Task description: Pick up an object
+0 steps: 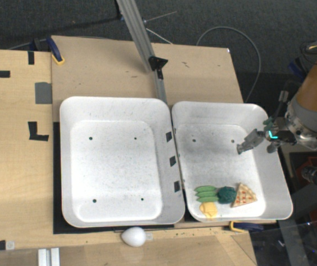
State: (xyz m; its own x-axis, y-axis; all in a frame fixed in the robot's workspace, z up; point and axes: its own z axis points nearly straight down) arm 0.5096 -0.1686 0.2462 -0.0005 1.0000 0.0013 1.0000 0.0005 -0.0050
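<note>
Several small toy foods lie at the near end of the right bin (258, 115): a green pod-like piece (205, 192), a dark teal lump (226, 194), a pizza-slice wedge (245, 195) and a yellow piece (208, 208). My gripper (243, 146) hangs over the right side of that bin, pointing left and down, well behind the foods and apart from them. Nothing shows in it.
The left bin (114, 107) stands beside the right one, with a ridge between them. A white egg-shaped object (133, 236) rests on the bench just in front of the left bin. A grey metal pole (139, 29) slants in from the top.
</note>
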